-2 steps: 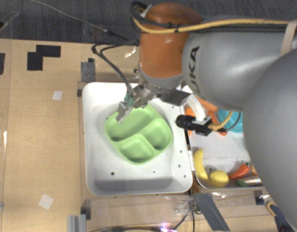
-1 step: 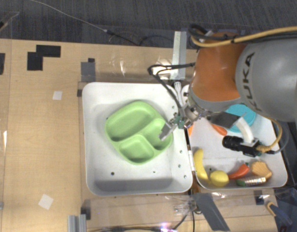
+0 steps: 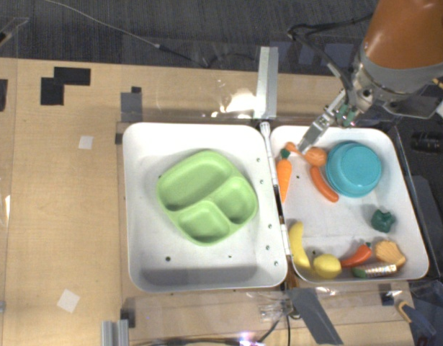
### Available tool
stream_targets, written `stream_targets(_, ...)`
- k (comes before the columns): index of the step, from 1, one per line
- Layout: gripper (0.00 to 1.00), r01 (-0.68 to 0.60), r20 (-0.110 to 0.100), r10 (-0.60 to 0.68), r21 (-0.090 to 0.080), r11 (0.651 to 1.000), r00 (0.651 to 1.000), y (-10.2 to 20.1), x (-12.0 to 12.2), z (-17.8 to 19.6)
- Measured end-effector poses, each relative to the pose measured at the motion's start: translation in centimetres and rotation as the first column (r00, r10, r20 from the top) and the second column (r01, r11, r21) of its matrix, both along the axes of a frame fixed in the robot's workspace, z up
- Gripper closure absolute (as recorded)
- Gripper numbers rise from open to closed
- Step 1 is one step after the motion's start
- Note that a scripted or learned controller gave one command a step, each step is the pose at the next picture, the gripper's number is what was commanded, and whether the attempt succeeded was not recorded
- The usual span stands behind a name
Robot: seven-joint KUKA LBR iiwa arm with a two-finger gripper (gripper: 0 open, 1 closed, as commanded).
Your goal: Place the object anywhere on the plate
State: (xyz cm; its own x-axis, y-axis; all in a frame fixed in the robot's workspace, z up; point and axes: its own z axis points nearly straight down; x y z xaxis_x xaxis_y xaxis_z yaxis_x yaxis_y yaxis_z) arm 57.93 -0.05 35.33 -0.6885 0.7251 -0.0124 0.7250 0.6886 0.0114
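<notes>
Pincer [image 3: 307, 144] first: we see it reaching down at a slant from the grey and orange arm [image 3: 405, 27], its slim tip just beside the blue bowl [image 3: 354, 168], on the side nearest the green plate [image 3: 207, 197]. Its fingers are too small and close to the toys for us to tell whether they are spread or pressed together, and we cannot see anything held between them.

Taking the bowl as our landmark, a small orange vegetable [image 3: 315, 156] touches its rim right at the pincer tip, and a carrot [image 3: 284, 175] lies just beyond, against the bin wall. An orange sausage shape [image 3: 324, 184] curves along the bowl's near edge. Further toward us lie a dark green block [image 3: 382, 220], a banana [image 3: 297, 244], a lemon [image 3: 326, 266] and a few other toy foods. The plate sits well apart from the bowl, in the neighbouring white bin [image 3: 135, 265] on the worktop [image 3: 55, 215].

We judge this to be the picking step, with the small orange vegetable the likely target; nothing is on the plate yet. Next comes a firm grip, a lift clear of the bin walls, and a carry across to the plate.
</notes>
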Motion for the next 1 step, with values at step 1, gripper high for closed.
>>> stream_targets(1,0.0,-0.089,-0.011,0.089,0.005,0.996,0.996,9.56,-7.97,-2.36)
